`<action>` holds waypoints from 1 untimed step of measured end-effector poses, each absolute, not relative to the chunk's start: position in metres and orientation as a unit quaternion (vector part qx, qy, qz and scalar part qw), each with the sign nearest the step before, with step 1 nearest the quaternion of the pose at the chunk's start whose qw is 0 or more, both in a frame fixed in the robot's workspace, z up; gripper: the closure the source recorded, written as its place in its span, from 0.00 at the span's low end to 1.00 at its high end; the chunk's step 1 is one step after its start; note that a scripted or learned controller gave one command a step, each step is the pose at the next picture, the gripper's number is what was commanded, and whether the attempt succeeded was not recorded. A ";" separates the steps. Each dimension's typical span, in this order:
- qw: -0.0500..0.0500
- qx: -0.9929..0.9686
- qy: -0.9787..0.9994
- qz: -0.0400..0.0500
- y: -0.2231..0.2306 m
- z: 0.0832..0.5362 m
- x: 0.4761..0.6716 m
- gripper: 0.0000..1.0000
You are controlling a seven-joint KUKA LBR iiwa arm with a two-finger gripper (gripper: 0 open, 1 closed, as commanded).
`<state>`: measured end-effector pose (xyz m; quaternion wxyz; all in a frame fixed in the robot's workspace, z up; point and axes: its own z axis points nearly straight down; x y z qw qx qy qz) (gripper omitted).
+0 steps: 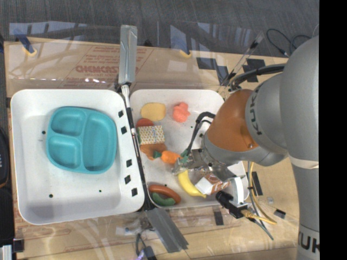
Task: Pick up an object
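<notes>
At the near edge of the right bin lies a green and brown piece. Just beside it a yellow banana lies under the tool, which hangs low over it; whether it is wide or narrow I cannot tell. An orange carrot lies just past that, then a patterned box. Farthest back lie a yellow lemon-like piece and a pink piece. In the left bin, a teal divided plate lies flat.
</notes>
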<state>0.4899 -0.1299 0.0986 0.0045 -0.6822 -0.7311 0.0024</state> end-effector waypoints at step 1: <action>0.002 -0.714 -0.700 0.001 -0.102 0.209 0.518 1.00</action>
